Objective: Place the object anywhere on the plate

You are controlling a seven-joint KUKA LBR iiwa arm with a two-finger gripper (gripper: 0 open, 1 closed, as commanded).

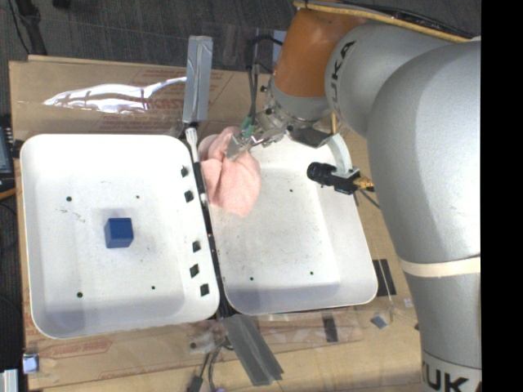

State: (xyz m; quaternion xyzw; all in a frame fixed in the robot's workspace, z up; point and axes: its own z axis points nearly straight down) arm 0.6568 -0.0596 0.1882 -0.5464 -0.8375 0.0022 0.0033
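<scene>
A: We count two bins, white, shallow, rounded corners, side by side on the tabletop (98, 109). Left bin (49, 219), right bin (327, 260).

B: Contents?

A: One blue cube (119, 232) in the left bin, small, hard-edged, sitting flat near the middle. One pink cloth (230, 182) in the right bin, soft, crumpled, at the upper-left corner against the divide between bins.

B: Gripper?

A: We see one gripper (245, 141), metallic, right over the top of the cloth. The fingers look pinched on the cloth's upper edge; the fabric bunches up there and hangs down below them.

B: Arm?

A: One arm (425, 137), smooth grey casing, orange band (310, 51) above the wrist, coming in from the right. A black fitting (327, 174) sticks out over the right bin.

B: Surface under the bins?

A: Brown cardboard with a glossy strip of tape (114, 98) at upper left. Grey tape strips (198, 80) at the joint between bins, top and bottom.
</scene>
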